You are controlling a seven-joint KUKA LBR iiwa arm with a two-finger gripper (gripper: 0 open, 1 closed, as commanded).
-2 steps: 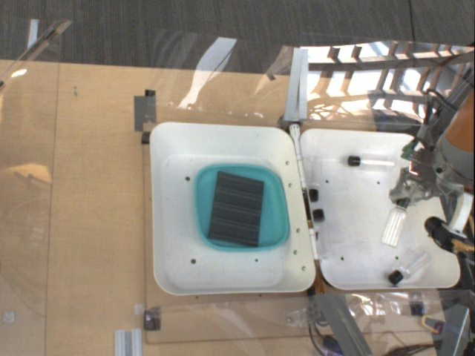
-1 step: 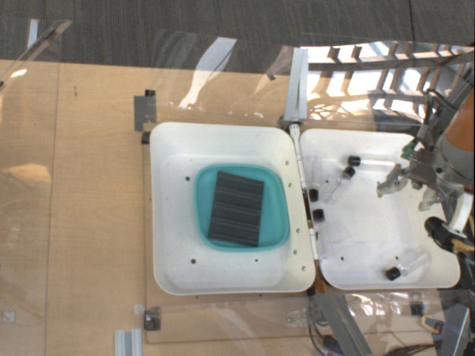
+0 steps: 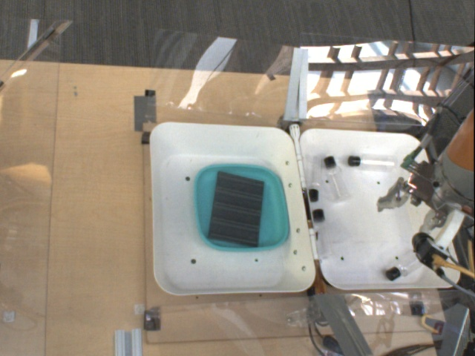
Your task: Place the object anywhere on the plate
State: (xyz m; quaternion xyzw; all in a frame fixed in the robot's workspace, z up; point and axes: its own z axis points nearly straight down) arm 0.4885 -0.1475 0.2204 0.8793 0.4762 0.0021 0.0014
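A dark grey ribbed rectangular block [image 3: 237,209] lies flat on the teal plate [image 3: 276,228], roughly in its middle. The plate sits in the left white bin [image 3: 171,199]. My gripper [image 3: 392,196] hangs over the right part of the right white bin [image 3: 356,251], far to the right of the plate and the block. Nothing shows in the gripper.
Several small black knobs [image 3: 318,215] dot the right bin, near its left wall, back and front right corner. A raised divider [image 3: 303,199] separates the two bins. The arm's wrist and cables [image 3: 445,243] crowd the right edge. Tan bench surrounds the bins.
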